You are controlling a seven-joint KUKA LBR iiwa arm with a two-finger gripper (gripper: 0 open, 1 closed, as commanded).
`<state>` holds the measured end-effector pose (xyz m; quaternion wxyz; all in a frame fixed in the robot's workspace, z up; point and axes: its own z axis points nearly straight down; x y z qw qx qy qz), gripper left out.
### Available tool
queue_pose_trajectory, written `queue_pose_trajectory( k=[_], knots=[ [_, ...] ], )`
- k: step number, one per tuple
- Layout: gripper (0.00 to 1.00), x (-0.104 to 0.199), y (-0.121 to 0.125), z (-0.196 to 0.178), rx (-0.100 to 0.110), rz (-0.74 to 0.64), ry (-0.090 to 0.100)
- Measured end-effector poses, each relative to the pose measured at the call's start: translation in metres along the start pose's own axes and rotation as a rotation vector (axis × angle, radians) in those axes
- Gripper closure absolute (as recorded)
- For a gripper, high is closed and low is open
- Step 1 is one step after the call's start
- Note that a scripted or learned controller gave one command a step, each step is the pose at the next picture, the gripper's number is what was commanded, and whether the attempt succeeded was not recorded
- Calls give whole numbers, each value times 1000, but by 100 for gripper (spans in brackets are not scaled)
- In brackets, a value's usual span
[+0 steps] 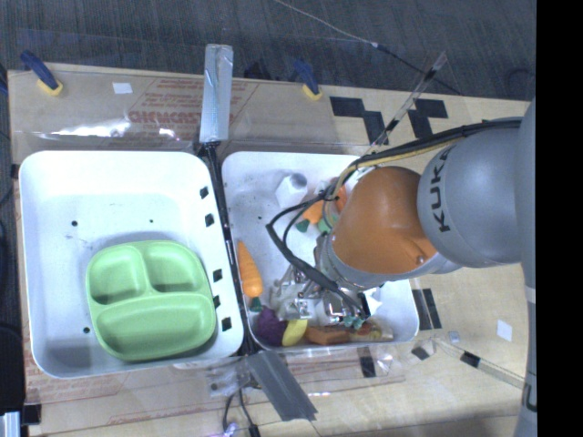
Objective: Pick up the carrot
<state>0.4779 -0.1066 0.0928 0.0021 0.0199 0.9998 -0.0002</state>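
Observation:
An orange carrot [249, 269] lies along the left wall of the right bin [264, 167], pointing up and down. My gripper [310, 300] hangs low over the bin's front, just right of the carrot's lower end, above a heap of toy food. The arm's orange band and grey wrist cover much of the bin's middle and right. Nothing shows between the fingers, and their spread is hidden among cables and metal parts.
A purple piece [267, 328], a yellow piece [294, 332] and a brown-red piece [339, 335] lie at the right bin's front edge. Another orange item [314, 213] peeks out near the wrist. The left bin [55, 189] holds a green divided tray [150, 299].

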Motion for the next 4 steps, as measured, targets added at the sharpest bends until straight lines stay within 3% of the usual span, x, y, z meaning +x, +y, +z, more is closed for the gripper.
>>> queue_pose_trajectory(
  k=[1, 2, 3, 4],
  knots=[
    [0, 0, 0, 0, -1, -1, 0],
    [100, -2, 2, -10, -1, -5, -2],
    [0, -2, 2, -10, -1, -5, -2],
    [0, 0, 13, -1, 0, 470, 3]
  ],
)
